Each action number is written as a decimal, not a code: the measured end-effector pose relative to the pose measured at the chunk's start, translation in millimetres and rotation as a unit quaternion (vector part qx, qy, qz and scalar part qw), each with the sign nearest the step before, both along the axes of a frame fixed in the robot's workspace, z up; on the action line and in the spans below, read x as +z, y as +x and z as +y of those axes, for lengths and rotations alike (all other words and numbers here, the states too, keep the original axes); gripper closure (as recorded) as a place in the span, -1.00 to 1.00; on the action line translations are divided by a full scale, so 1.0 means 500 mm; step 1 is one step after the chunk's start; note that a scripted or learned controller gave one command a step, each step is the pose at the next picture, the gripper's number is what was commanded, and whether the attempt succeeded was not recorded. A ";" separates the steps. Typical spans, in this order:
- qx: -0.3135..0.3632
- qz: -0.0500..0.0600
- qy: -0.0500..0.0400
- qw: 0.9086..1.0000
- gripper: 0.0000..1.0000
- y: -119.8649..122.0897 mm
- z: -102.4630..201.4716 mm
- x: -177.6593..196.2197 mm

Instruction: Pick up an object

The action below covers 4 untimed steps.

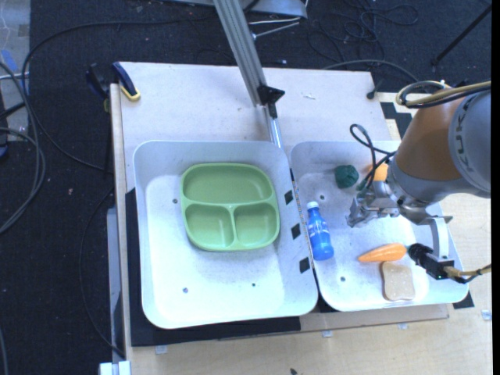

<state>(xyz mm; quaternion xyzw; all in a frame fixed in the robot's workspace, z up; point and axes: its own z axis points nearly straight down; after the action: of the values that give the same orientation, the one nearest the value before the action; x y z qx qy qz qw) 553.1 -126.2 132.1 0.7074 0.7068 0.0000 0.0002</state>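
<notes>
Now hovering low in the shallow white right bin (337,291), metal two-finger gripper (361,212) beside the blue plastic bottle (319,231). Finger spread impossible to tell.

Pale counter (195,100) carries two shallow white bins, touching side by side. Left bin (156,287), right bin (344,297). A yellow-and-blue clamp (125,83) lies at the counter's far left corner.

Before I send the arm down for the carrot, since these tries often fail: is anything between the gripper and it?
Nothing visible. The gripper hangs over the right bin, and the carrot lies just toward the camera from it on bare floor. The tan sponge sits beyond the carrot, the blue bottle off to the side.
</notes>
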 end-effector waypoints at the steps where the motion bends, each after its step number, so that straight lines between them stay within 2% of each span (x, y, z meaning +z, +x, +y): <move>1: 0.002 -0.002 0.000 1.000 1.00 0.017 0.015 0.110; 3: 0.002 -0.001 0.000 1.000 1.00 0.024 0.036 0.290; 4: 0.003 0.000 0.000 1.000 1.00 0.019 0.140 0.294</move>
<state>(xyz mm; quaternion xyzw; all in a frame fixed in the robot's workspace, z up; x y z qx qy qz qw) 562.4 -56.3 279.2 0.7050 0.7092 0.0001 -0.0001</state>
